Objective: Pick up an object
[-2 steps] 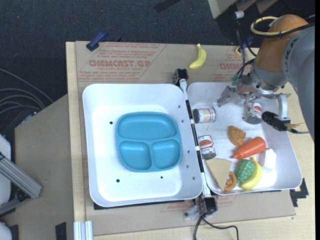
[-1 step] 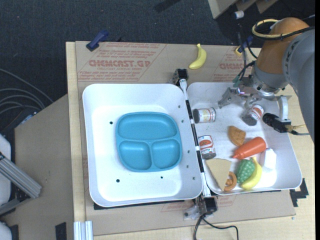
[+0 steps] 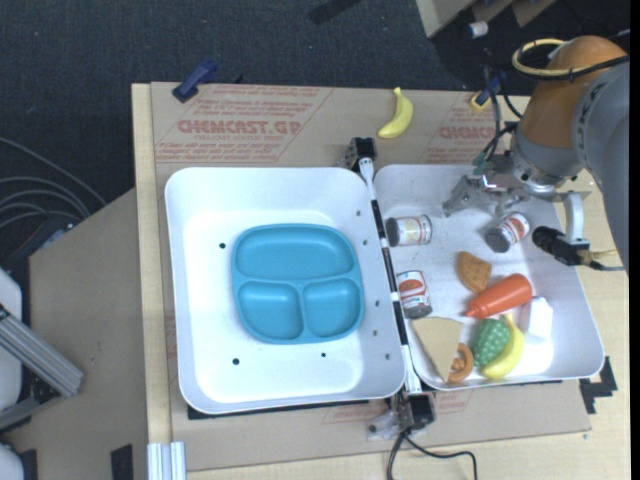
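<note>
1. We see the right bin (image 3: 440,183) holding all the loose things for picking: a small jar (image 3: 409,230) lying on its side by the left wall, a red-labelled can (image 3: 412,290) just below it, and another small can (image 3: 507,231) tipped over near the middle.
2. We find a brown pastry piece (image 3: 474,270) beside an orange carrot (image 3: 500,295), with a green vegetable (image 3: 489,339), a yellow banana (image 3: 508,354), a pretzel (image 3: 461,364), a tan wedge (image 3: 437,336) and a white block (image 3: 540,319) crowded toward the bin's near corner.
3. We see the gripper (image 3: 492,190) low over the far part of the right bin, just above the tipped can; we cannot tell how its closing parts stand, and nothing shows clamped there.
4. We note the left bin (image 3: 195,268) bears a blue divided plate (image 3: 297,281).
5. We spot a second banana (image 3: 397,116) lying on the bench (image 3: 250,128) beyond the bins.
</note>
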`<state>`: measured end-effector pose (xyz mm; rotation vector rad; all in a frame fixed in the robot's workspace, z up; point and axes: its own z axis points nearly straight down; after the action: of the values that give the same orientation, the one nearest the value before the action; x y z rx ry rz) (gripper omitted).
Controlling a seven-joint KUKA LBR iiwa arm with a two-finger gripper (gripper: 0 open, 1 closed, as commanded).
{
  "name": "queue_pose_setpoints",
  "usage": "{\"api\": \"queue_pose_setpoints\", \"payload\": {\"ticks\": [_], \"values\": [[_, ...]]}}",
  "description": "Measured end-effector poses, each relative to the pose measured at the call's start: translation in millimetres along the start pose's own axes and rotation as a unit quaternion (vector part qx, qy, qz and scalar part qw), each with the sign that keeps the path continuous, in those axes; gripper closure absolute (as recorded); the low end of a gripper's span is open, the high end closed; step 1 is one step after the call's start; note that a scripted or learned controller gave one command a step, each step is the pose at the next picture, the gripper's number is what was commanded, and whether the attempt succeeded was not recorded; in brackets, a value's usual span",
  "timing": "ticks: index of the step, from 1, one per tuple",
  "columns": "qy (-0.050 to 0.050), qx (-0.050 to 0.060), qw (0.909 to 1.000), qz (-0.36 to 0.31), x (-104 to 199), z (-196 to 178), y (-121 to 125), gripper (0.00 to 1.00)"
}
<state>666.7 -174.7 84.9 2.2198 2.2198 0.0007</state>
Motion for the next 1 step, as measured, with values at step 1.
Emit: {"api": "queue_pose_setpoints", "payload": {"ticks": [1], "values": [[0.001,0.001,1.0,0.0,9.9,-0.2,0.0,0.0]]}}
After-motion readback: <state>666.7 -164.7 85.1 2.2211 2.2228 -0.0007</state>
